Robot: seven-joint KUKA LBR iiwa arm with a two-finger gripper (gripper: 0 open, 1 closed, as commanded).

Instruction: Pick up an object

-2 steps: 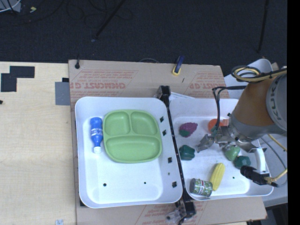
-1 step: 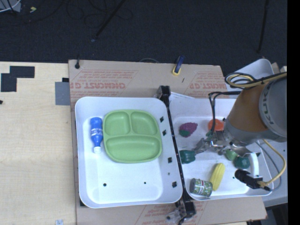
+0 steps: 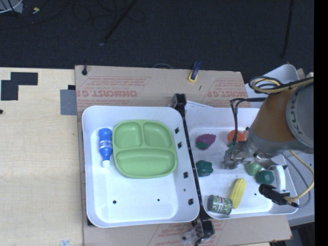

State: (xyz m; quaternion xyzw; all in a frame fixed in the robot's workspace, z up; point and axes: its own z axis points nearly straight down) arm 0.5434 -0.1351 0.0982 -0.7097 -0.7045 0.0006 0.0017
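Observation:
My gripper (image 3: pixel 233 159) hangs low over the middle of the right bin (image 3: pixel 218 129), under the orange band of the arm. Around it lie a purple grape bunch (image 3: pixel 206 141), a dark green pepper (image 3: pixel 204 167), a yellow corn cob (image 3: pixel 237 191) and a green-labelled can (image 3: pixel 220 205) on its side. An orange-red piece (image 3: pixel 236 136) sits just behind the gripper, and green pieces (image 3: pixel 259 171) lie to its right. Nothing shows between the fingers.
The left bin (image 3: pixel 100 199) holds a green divided plate (image 3: pixel 144 148) and a blue bottle (image 3: pixel 104 145) lying along the plate's left side. A black divider (image 3: pixel 187 152) runs between the bins. Cardboard lies under both.

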